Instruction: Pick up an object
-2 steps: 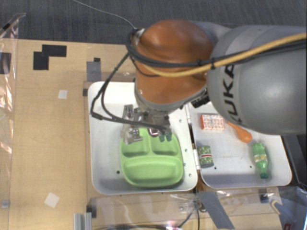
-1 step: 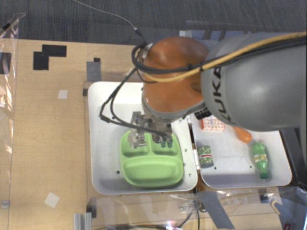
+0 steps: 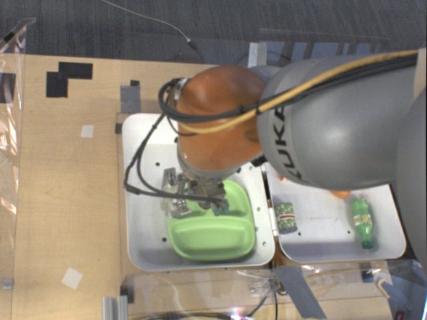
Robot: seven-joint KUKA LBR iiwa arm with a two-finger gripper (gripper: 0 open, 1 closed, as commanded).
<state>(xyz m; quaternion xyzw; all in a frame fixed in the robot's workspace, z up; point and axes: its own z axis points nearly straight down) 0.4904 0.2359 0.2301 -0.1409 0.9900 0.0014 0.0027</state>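
Directly below the gripper (image 3: pixel 197 202) lies the green dish (image 3: pixel 212 235), long axis left-right; its grip state cannot be told.

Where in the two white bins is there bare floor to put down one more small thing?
In the right bin, the floor between the small can and the green bottle is bare. In the left bin, a bare strip runs along its left wall. The rest is crowded by the green container and the gripper above it.
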